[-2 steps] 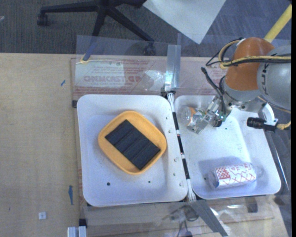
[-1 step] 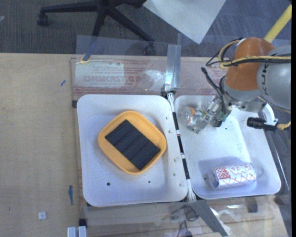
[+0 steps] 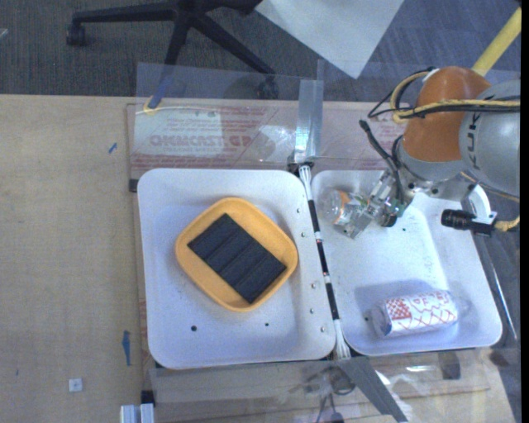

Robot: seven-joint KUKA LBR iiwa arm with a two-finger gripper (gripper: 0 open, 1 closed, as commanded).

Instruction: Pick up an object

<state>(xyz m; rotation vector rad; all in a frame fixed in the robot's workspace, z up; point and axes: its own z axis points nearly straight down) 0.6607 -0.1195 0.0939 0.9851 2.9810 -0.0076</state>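
Nearest the camera, in the front part of the right bin (image 3: 488, 318), a red-and-white patterned can (image 3: 417, 311) lies on its side, its metal end turned toward the divider between the bins. It sits well apart from the gripper (image 3: 364, 216), with bare white floor between them. Beside it the left bin (image 3: 157, 273) holds a yellow tray (image 3: 188, 266) set at a slant, and a dark ribbed slab (image 3: 236, 257) rests flat inside that tray — neither lies anywhere near the arm (image 3: 463, 136).

Further back, the gripper is low in the rear left corner of the right bin, close to the divider. A small clear, glassy object (image 3: 337, 202) lies just at its tip, toward the bin's corner; whether it is touching the gripper is hard to make out, and whether the fingers are spread or closed I cannot tell — the metal parts blur together there.

Behind the bins, a sheet of clear plastic (image 3: 223, 116) stands along the bench's far edge, and beyond it an office chair base (image 3: 178, 25) on dark carpet.
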